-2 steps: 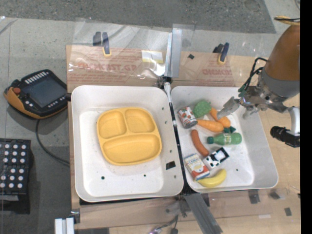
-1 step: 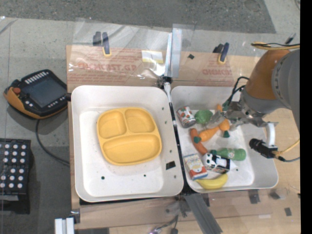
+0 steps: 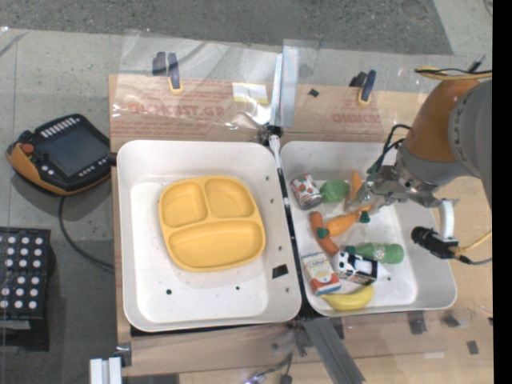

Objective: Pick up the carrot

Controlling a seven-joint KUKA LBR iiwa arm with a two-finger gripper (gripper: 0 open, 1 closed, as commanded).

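- Arm (image 3: 448,130) reaches in from the right over the right bin (image 3: 428,290), its grey body and orange band high at the right edge and its wrist angled down and to the left.
- Gripper (image 3: 360,202) sits low over the upper middle of the right bin, its tip just above the thick end of the carrot (image 3: 342,222); whether it is released or clenched cannot be told from this slant.
- Carrot lies on the bin floor, near the middle of the right bin, orange body slanting up to the right; it is not seen between any fingers.
- Red chili-like piece (image 3: 323,232) with a green stem lies just left of the carrot, touching or nearly touching it.
- Small can (image 3: 306,190) with a red label lies toward the bin's upper left, a green vegetable (image 3: 335,190) just beside it.
- Green bottle (image 3: 380,252) lies below the carrot, with a black-and-white toy (image 3: 352,266) beside it.
- Small carton (image 3: 318,273) and a banana (image 3: 349,298) rest near the bin's lower edge.
- Left bin (image 3: 144,286) holds a yellow divided plate (image 3: 212,221).
- Handheld control pendant (image 3: 60,152) lies left of the bench (image 3: 192,106).
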